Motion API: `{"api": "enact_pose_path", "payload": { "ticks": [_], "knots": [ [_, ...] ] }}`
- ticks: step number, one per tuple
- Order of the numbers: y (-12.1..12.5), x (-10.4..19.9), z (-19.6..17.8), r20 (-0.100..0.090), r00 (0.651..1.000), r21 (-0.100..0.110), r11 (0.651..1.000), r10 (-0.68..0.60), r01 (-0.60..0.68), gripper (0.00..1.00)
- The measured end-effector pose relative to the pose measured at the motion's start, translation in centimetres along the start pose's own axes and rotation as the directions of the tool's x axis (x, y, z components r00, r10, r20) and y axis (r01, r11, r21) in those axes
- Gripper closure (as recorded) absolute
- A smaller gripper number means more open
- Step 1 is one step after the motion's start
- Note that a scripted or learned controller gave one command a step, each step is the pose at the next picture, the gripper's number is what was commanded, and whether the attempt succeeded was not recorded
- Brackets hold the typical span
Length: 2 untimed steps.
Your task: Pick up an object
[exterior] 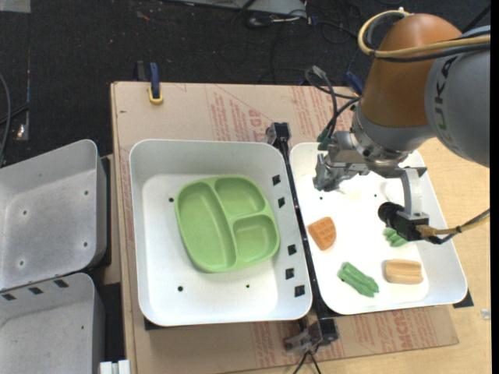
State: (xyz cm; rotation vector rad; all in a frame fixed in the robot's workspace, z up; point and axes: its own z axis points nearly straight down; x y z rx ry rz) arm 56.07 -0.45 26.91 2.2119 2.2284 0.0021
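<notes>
The arm (437, 76) reaches in from the right and hangs over the far part of the right bin (444, 287). Its gripper (331, 174) sits low over the bin's far left corner, close to the divider between the two bins; whether it is open or closed cannot be told from this angle, and nothing can be seen held in it.

On the white floor of the right bin lie four small objects. An orange wedge-shaped piece (323, 233) rests near the bin's left wall, just nearer than the gripper. A green pod-like toy (358, 279) lies toward the near edge, and a tan bread-like piece (403, 271) sits just to its right. A smaller green piece (395, 237) lies farther back on the right, partly hidden by a black fitting (398, 218) on the arm's cable.

The left bin (156, 287) holds a light green divided plate (227, 223) with three compartments, lying flat near its centre.
</notes>
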Motion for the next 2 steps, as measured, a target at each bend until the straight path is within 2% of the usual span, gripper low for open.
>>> {"api": "enact_pose_path", "payload": {
  "ticks": [1,2],
  "knots": [
    [1.1,4.5,2.3,-0.001,1.0,0.004,1.0,0.001,-0.001,1.0],
    [3.0,10.0,2.3,-0.002,1.0,0.0,1.0,-0.001,0.001,1.0]
  ]
}}
